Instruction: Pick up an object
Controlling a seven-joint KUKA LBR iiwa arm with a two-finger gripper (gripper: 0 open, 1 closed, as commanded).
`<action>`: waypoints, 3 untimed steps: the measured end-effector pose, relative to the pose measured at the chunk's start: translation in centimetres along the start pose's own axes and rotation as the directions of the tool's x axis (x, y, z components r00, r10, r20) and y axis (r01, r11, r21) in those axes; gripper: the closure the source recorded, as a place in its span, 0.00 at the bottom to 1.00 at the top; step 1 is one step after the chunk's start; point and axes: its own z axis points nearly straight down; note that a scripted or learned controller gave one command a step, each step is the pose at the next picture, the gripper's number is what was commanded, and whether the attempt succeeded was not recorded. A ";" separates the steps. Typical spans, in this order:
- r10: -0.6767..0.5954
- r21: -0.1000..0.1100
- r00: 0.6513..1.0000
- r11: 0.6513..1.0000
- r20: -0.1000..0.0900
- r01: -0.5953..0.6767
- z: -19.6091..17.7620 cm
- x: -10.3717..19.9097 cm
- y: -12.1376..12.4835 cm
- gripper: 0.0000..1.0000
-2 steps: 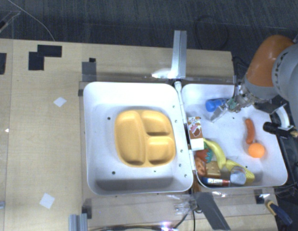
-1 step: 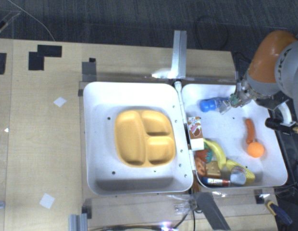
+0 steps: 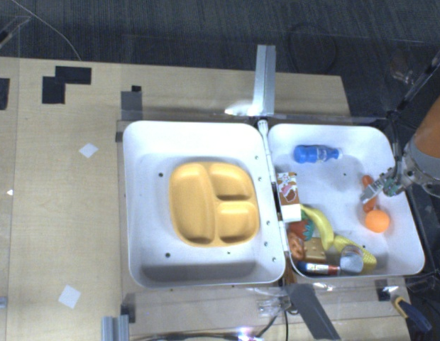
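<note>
Two shallow white bins sit side by side on the bench; the left bin holds a yellow divided tray, the right bin a scatter of small objects. The gripper hangs over the right bin's far-right side, reaching in from the right edge. Whether its fingers are spread or closed cannot be told at this size, and nothing is plainly seen between them. A small orange-red piece lies directly below the gripper, apparently touching or nearly so. The orange ball rests just beside it, toward the near wall. Judged nearest candidate: the orange-red piece, directly beneath; the banana and blue bottle lie well apart to the left.
</note>
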 end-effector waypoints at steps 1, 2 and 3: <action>-0.005 0.000 1.000 1.000 -0.003 0.005 0.2 0.3 0.2 0.00; 0.298 0.000 0.955 0.955 -0.003 -0.298 0.2 -4.3 8.4 0.00; 0.298 0.000 0.954 0.954 -0.003 -0.298 0.2 -4.3 8.4 0.00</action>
